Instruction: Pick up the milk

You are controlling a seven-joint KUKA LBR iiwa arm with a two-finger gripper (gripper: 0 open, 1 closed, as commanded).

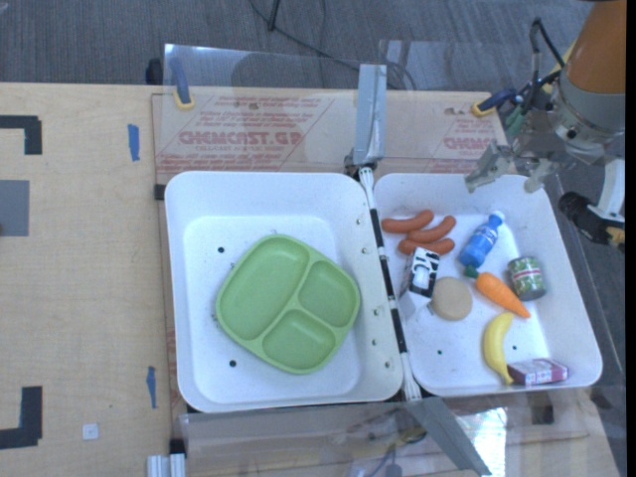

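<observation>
surface (79,266): pale wood | left white bin (189,266) and right white bin (576,326) set side by side | blue tape strip (133,142) stuck far left

The milk (424,271) is a small carton, white with black patches in a cow-hide pattern. It lies on the floor of the right-hand bin (576,306), close to that bin's left wall. It sits just below the sausages (421,233) and just beside the round tan bun (452,299), at the bun's upper left.
</observation>
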